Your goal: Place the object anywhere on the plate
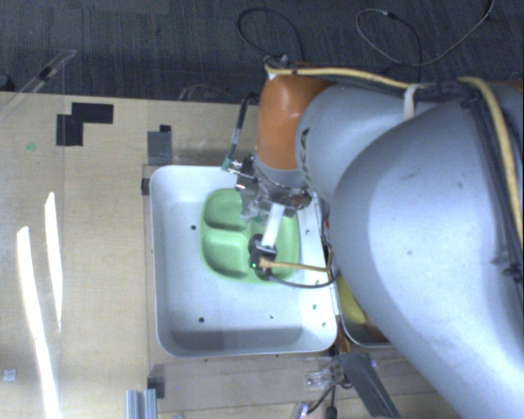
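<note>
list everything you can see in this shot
bin: one, white, middle of the bench
plate: one, green, divided into compartments, lying in that bin toward its far right
second bin: one, a sliver of rim to the right of the first, mostly under the arm
yellow thing: one, yellow, in the second bin, too hidden to identify
bench: one, pale wood, under both bins
black marks: a few, black, far left of the bench
cables: a few, black, on the dark floor beyond the bench
arm: one, grey with an orange band, reaching in from the right
gripper: one, metal, over the plate
</note>
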`<state>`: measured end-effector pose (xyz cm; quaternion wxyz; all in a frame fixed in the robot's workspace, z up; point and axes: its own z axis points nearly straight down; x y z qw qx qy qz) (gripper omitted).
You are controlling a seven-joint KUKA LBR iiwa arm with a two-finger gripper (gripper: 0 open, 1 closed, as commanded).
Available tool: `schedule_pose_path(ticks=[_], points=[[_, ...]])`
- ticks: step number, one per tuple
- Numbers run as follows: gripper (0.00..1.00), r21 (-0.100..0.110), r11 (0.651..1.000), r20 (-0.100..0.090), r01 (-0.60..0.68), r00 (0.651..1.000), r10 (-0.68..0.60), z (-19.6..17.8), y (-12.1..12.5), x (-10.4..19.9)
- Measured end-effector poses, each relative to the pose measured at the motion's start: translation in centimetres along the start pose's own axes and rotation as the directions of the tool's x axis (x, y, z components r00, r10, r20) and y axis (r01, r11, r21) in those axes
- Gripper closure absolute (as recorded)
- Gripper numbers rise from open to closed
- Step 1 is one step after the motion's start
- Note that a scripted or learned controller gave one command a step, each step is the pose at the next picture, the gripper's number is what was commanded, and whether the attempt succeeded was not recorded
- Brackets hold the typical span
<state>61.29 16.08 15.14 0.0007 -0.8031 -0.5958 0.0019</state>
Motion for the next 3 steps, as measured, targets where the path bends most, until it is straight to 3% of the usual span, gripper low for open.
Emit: schedule_pose_path(ticks=[1, 2, 3], points=[[1.0, -0.002, 0.993, -0.001, -0.114, 0.993, 0.114, -3.0, -4.5, -10.2], [1.0, -0.016, 0.962, -0.006, 0.273, 0.962, -0.273, 4.2, -10.0, -6.4], [0.0, -0.026, 0.963, -0.005, 0.27, 0.963, -0.27, 4.2, -9.7, -6.4]])
